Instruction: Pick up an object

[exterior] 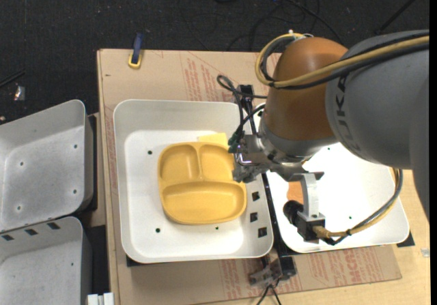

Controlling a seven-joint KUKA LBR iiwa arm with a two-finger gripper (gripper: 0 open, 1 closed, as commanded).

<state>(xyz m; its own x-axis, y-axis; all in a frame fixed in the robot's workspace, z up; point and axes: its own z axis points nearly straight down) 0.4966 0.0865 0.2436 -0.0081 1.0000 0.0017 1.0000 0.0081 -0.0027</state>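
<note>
Dark floor all round the desk (177, 68), and the yellow divided tray (198, 184) lies flat in the left bin (136, 228) with the hand (240, 160) low at its right edge, its grip seemingly hidden, can't tell

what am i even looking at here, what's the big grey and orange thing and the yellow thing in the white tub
The big grey and orange thing is a robot arm. It reaches in from the right, and its job is to pick up an object. The one camera sits above the bench and looks down at a slant. On the bench, on a cardboard sheet, stand two shallow white bins side by side. The left bin holds a yellow divided tray, the kind with food compartments, with a paler yellow item peeking out behind it. The right bin lies mostly under the arm. The arm's gripper sits at the tray's right edge; whether it grips anything is too hidden to tell.
</note>
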